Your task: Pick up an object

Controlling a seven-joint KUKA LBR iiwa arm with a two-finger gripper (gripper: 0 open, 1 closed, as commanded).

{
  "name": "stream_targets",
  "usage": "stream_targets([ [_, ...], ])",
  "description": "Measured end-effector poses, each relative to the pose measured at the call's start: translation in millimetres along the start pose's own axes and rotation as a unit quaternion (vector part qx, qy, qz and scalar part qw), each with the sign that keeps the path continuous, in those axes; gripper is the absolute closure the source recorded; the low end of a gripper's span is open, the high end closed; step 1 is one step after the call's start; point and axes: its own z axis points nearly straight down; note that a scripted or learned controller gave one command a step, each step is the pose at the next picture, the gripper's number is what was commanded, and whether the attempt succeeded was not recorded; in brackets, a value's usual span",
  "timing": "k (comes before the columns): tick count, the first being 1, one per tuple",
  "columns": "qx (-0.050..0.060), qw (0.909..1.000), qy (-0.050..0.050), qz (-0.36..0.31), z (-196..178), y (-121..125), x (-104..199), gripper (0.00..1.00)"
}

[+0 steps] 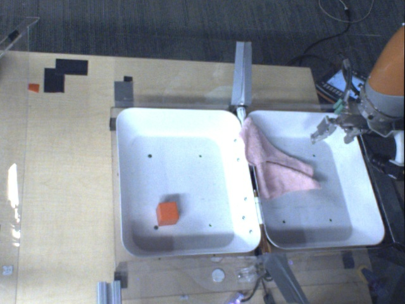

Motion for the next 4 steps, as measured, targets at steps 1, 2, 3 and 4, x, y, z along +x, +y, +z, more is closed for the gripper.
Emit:
stream_targets([
  [1,-0.003,0.9996,-0.001,-0.027,97,-31,5,0.0],
  [2,-0.008,0.9938,-0.003,-0.111,102,-64,17,0.0],
  [3,-0.006,0.9861,-0.001,-0.166,103,-3,55,0.0],
  [4,-0.007,0.9742,-0.003,-0.225,102,-28,83,0.0],
])
